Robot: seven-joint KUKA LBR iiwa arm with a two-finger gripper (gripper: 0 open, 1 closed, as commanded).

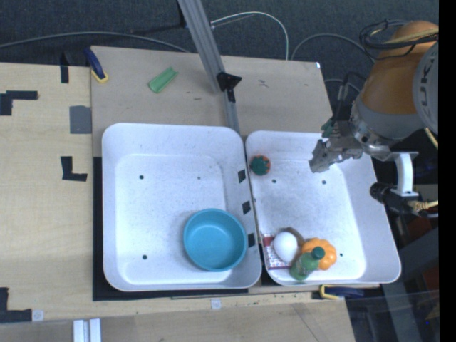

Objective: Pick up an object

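I am hovering my gripper (322,161) over the right bin (356,212), near its 1 o'clock corner, and I am holding nothing; nothing sits between the fingers, and whether they are spread wide or drawn narrow I cannot tell from this angle. I judge that I am in the approach step, with no object chosen by contact yet. The nearest candidate is the ball (260,164), a small green and red thing lying alone at about 9 o'clock from my gripper, close to the wall that the two bins share. To take it I would be moving toward 9 o'clock and then descending, and that wall could be crowding one finger. The other candidates are bunched at 6 o'clock from me, in the bin's near corner: an egg (286,246), an orange (322,254) and a green piece (305,265), all touching or nearly so, which I think makes a clean grasp of any one harder. In the left bin (142,162) a blue bowl (214,239) is sitting at its 5 o'clock side, well apart from me. Beyond the bins, a grey pole (203,38) is slanting across the bench at 11 o'clock, with a green block (162,80) beside it.
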